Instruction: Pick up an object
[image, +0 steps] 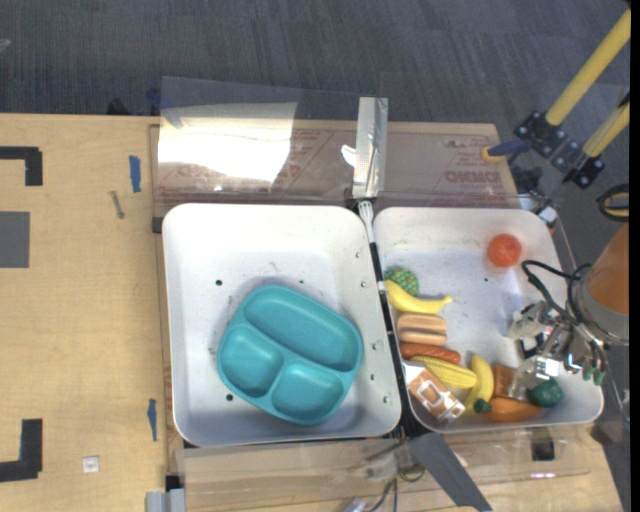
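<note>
Hovering my claw (553, 347) low in the right bin (455, 232), grip state I cannot tell, toy food (437, 352) alongside, teal tray (290, 352) left.

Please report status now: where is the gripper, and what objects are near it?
Gripper low in right bin, near edge. Nothing seen between its parts. Carrot, bananas crowded beside it; orange ball apart, clear.

Both bins (200, 240) smooth white plastic, slight sheen. Divided plate (290, 350) teal plastic, satin. Toy food plastic: glossy banana (412, 298), matt orange ball (505, 249). Bench (70, 320) raw wood board, matt. Gripper (550, 345) bare metal, shiny.
</note>
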